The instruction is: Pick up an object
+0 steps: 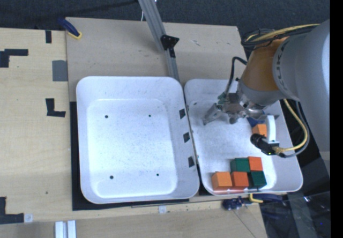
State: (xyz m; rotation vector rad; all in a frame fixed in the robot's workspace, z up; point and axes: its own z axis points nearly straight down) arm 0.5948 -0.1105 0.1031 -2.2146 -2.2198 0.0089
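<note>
Camera view: looking down at a slant on the surface (134, 44), two white bins side by side on it.
Arm: the grey arm (300, 71) comes in from the right, its orange band (260, 71) sitting right above the wrist.
Tool: the tool (217, 113) hangs over the far half of the right bin (206, 140), pointing toward the left bin.
Tool state: the two fingers are spread wide and there's nothing between them, bare bin floor under the tips.
Blocks: a cluster sits in the right bin's near right corner, well apart from the tool.
Cluster, front row: an orange block (221, 180) on the left, a second orange block (240, 179) touching it, then a dark green block (258, 178).
Cluster, back row: a green block (240, 165) and beside it an orange-red block (255, 163).
By the wrist: another orange piece (259, 129) peeks out beside the arm's body, partly hidden, so its shape is unclear.
Left bin: the left bin (86, 124) lies alongside, touching the right bin's rim.
Pole: a grey metal pole (153, 12) slants across the far edge of the surface.
</note>
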